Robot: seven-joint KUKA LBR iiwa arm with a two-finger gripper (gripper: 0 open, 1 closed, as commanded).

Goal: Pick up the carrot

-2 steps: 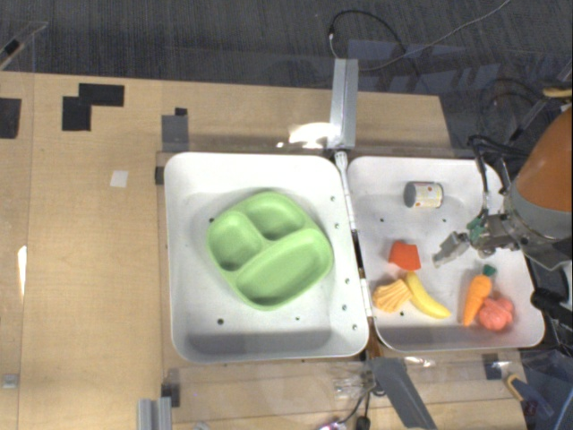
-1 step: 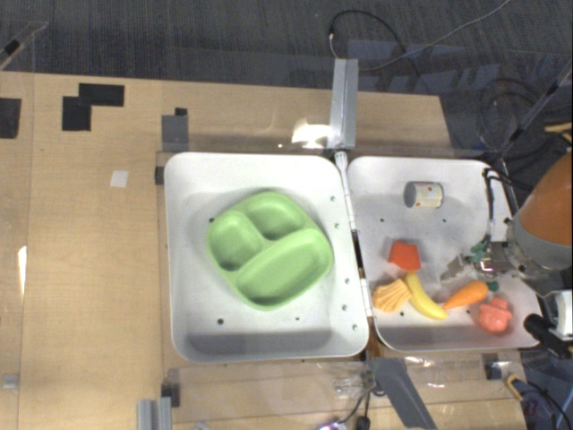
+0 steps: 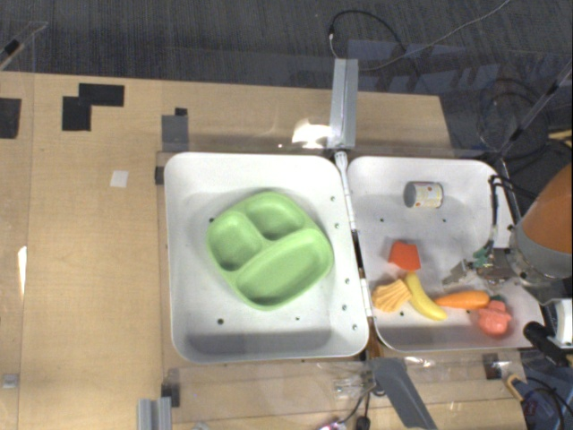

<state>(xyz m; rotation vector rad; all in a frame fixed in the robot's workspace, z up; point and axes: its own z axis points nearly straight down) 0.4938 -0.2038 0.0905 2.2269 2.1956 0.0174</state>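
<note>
The carrot [image 3: 463,301] is orange and lies flat near the front of the right bin [image 3: 466,173]. Its left tip touches the banana [image 3: 423,299] and its right end sits beside a pinkish-red fruit [image 3: 494,319]. My gripper [image 3: 474,271] reaches in from the right and hovers just behind and above the carrot, with nothing visibly held. The arm's orange band [image 3: 548,215] shows at the right edge of the view.
Also in the right bin are an orange block [image 3: 405,256], a yellow crinkled piece [image 3: 390,296] by the banana and a grey can [image 3: 423,194] at the back. The left bin [image 3: 192,195] holds a green divided plate [image 3: 269,249]. A cable [image 3: 495,206] runs along the right wall.
</note>
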